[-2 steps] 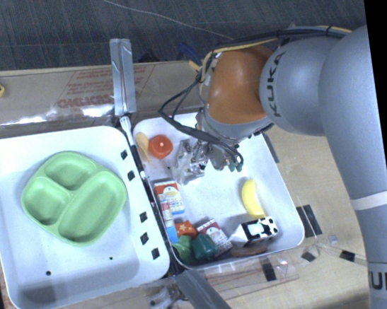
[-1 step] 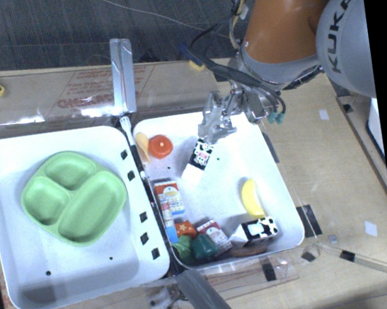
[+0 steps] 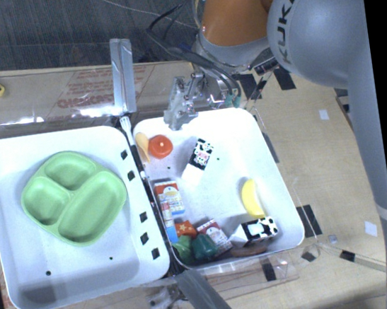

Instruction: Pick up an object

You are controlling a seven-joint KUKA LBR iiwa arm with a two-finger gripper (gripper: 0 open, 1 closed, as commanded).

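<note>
gripper (image 3: 181,109) over right bin's (image 3: 271,175) top rim, grip state unclear | bin centre bare | banana (image 3: 251,198), carton (image 3: 201,153) inside | left bin (image 3: 2,213): green plate (image 3: 74,195)

Two bins sit side by side on the counter (image 3: 323,160): the left bin (image 3: 18,282) holds a divided plate (image 3: 74,195), the right bin (image 3: 270,168) the rest. In the right bin, a carton (image 3: 201,153) lies near the far wall, a banana (image 3: 251,198) toward the right, and a box (image 3: 169,198) along the left wall. The gripper (image 3: 185,105) hangs over the right bin's far edge.
</note>
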